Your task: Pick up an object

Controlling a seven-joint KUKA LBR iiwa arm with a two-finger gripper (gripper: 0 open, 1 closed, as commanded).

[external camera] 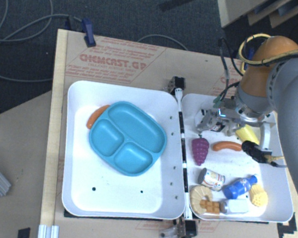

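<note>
- Camera view: the gripper (216, 121) hangs low over the right bin (277, 208), near its far-left corner; whether it is released or clenched I cannot tell.
- Likely targets lie just beside it: the purple grapes (199, 150), long axis running far-to-near along the bin's left edge, and the sausage (226, 146), lying crosswise toward the right edge.
- The blue tray (128, 137) fills the left bin (73, 187), hiding most of an orange piece (95, 116).
</note>
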